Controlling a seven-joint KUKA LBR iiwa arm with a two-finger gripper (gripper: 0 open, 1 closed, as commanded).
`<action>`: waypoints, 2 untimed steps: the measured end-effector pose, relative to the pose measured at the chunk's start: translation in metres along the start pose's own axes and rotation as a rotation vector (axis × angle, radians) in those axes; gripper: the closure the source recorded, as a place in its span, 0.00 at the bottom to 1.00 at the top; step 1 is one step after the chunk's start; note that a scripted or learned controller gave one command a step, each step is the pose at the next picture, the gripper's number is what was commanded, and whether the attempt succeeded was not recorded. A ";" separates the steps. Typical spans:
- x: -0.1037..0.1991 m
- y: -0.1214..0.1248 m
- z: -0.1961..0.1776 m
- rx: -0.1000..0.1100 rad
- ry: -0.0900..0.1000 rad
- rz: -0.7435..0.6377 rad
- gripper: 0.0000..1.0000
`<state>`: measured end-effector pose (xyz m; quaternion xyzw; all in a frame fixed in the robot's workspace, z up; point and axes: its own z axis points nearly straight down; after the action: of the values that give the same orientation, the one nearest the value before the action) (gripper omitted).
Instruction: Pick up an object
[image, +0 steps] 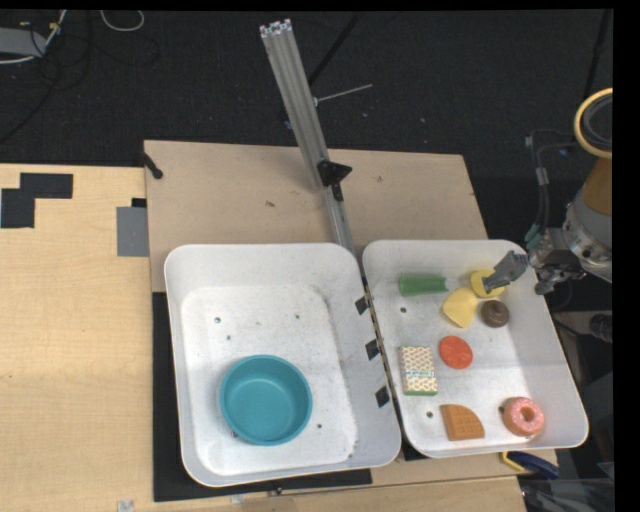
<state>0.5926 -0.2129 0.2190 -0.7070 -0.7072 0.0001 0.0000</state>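
My gripper hangs over the far right corner of the right bin, and its fingers stand apart with nothing visible between them. Its left finger is just above a yellow piece. A small brown round object lies right beside that piece. Further into this bin are a green block, a red disc, a patterned sponge, an orange-brown wedge and a pink doughnut.
The left bin holds a teal bowl near its front. A slanted metal rail rises behind the bins. Black clips join the bins along their shared edge.
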 end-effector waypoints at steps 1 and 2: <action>0.007 0.002 0.061 0.005 0.001 -0.001 0.00; 0.000 0.001 0.106 0.003 0.001 0.000 0.00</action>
<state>0.5933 -0.2128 0.1131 -0.7071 -0.7072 0.0010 0.0016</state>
